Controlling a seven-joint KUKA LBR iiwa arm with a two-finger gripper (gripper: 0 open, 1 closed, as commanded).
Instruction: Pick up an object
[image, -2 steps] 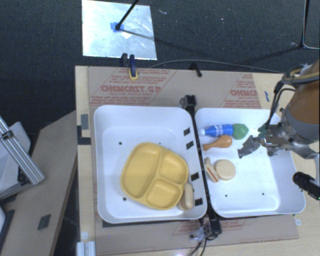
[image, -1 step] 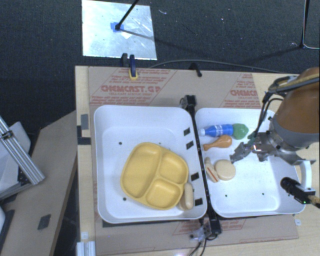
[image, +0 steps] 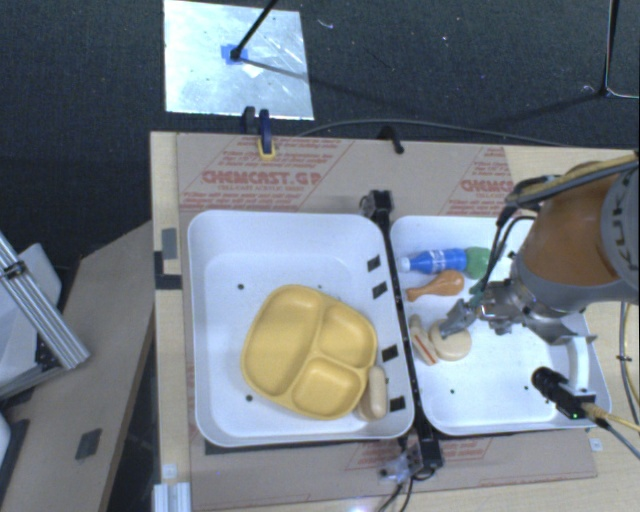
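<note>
The 2 white bins sit side by side on the bench, so that the arm can reach either from the right; the left bin (image: 215, 300) holds a yellow divided tray (image: 305, 350) with 3 compartments, smooth, matte and round-cornered, and a pale bread-like roll (image: 375, 392) rests against the tray's edge at 4 o'clock; the right bin (image: 500, 405) carries the likelier targets, clustered in its upper left part; a blue bottle (image: 438, 261) lies on its side near the far wall, with a green rounded piece (image: 478, 262) touching it at 3 o'clock, and an orange drumstick-shaped toy (image: 437, 288) lies just below at 6 o'clock; lower still, a hot-dog-like piece (image: 424, 343) lies beside a pale round disc (image: 454, 346); all look like smooth moulded plastic, light and slippery to pinch; the gripper (image: 460, 322) hangs right over the disc, at about 12 o'clock from it, which suggests the disc as the chosen object; whether the claw is wide or narrow cannot be told, and nothing is seen lifted.
</note>
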